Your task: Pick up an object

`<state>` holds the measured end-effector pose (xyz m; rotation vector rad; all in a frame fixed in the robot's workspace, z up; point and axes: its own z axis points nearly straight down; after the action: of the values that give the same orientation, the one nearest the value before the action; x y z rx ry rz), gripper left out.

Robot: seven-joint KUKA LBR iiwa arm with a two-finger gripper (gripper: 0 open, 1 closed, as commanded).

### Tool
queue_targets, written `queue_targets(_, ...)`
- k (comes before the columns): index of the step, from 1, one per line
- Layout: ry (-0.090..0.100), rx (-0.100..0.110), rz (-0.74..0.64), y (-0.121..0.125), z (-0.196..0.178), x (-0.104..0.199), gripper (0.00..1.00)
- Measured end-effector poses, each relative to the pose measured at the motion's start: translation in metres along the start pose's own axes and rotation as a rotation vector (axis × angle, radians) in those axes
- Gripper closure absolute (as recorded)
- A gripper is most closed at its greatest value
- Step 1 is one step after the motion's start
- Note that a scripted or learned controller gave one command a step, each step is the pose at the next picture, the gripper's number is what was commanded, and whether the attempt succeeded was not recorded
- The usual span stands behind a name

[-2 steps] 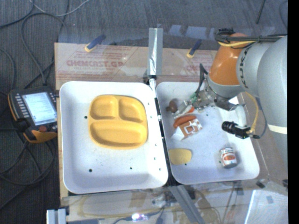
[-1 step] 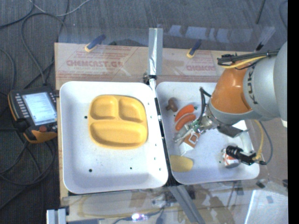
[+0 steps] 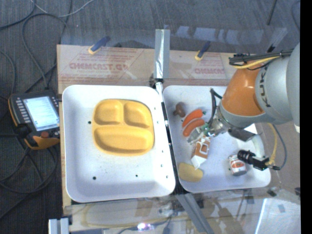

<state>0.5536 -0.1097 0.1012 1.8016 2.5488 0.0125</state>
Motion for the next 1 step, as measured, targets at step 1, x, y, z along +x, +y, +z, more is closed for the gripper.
queue_targets(1,0.011,0.018,-0.057,0.0563,-0.1339,0.0283,1.0)
